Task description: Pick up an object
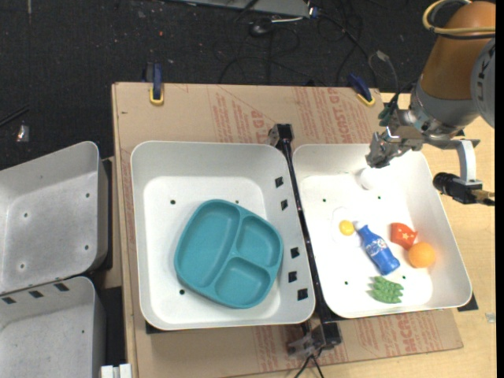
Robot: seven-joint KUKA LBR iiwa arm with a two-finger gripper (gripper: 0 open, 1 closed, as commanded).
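Note:
In the right bin lie a blue bottle, a small yellow ball, a red piece, an orange ball and a green leafy toy. My gripper hangs over the bin's far edge, well above and behind these objects, with nothing visible between its fingers. Its shadow falls on the bin floor near the far wall.
The left bin holds a teal divided plate. A black divider clip strip runs between the bins. White trays sit off the bench at left. Blue and yellow clamps hold the board's far edge.

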